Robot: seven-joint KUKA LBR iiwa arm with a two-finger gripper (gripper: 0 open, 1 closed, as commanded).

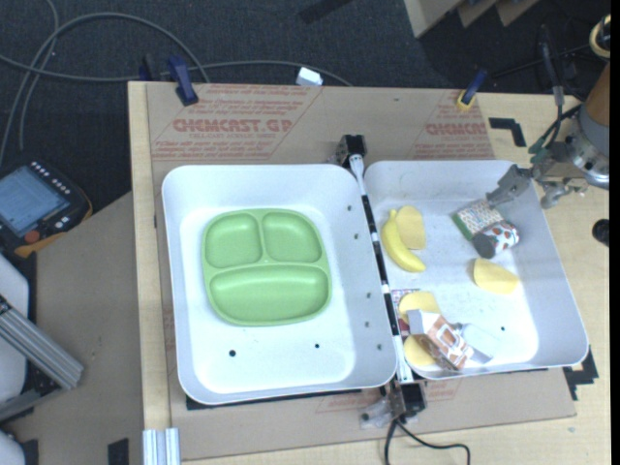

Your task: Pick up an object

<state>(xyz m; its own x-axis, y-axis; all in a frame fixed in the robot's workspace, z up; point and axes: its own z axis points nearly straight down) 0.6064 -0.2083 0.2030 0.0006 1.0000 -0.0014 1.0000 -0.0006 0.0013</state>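
Observation:
The right bin [557, 298] holds several small objects. A yellow banana [400, 248] lies at its left beside a pale yellow piece [413, 223]. A green-checked packet [477, 220] and a small red, white and grey item [497, 238] lie near the bin's upper middle. Below them is a yellow wedge [495, 277]. My gripper [531, 190] hangs over the bin's upper right corner, just right of the checked packet. Its fingers stand apart with nothing between them.
The left bin [184, 260] bears a green divided plate [265, 265]. At the right bin's front left sit more yellow pieces [419, 305] and a red-and-white wrapper [447, 342]. A black divider clip [353, 148] marks the seam between the bins.

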